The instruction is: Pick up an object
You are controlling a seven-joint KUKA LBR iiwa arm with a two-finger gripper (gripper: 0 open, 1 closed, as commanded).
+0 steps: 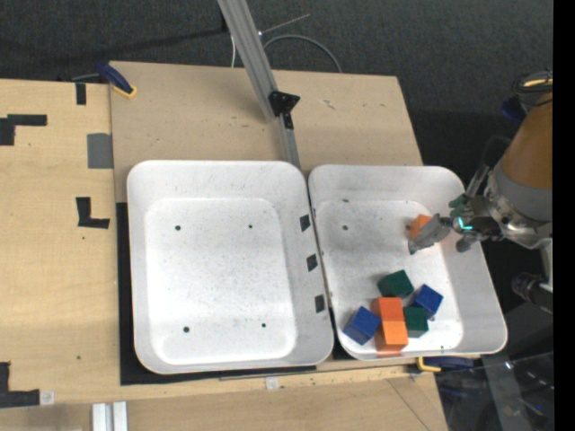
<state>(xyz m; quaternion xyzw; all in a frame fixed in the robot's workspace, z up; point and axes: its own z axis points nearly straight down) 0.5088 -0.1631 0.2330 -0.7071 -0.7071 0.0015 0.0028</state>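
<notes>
Camera view | plywood bench [359, 124]; dark floor | claw [429, 232] grips orange block [419, 226]

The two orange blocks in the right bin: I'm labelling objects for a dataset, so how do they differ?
The lone orange block lies apart, high in the right bin, beside the gripper; the clustered orange block sits low in that bin, packed among blue and green blocks. The lone one shows as a small patch partly hidden by the gripper; the clustered one shows whole and looks longer. Both share the orange colour and blocky shape.
</notes>
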